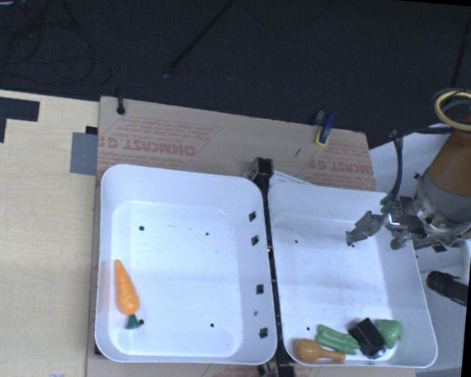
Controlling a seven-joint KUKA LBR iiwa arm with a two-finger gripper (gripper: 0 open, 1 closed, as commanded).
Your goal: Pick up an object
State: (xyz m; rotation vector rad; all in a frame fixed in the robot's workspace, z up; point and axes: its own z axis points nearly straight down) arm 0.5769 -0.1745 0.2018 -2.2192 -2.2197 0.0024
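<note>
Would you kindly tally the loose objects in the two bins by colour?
Orange: 2, the carrot in the left bin and the pear-shaped piece in the right bin
Green: 2, the pod and the rounded piece
Black: 1, the block
Total: 5

The grey KUKA arm with an orange band reaches in from the right, its two-finger gripper (367,228) pointing left.

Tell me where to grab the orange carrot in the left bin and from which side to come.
Grip the carrot across its thick orange middle, coming straight down from above. It lies flat and alone near the left wall of the left bin, long axis running up and down the view, so the tool would likely close best across its width, left to right.
</note>
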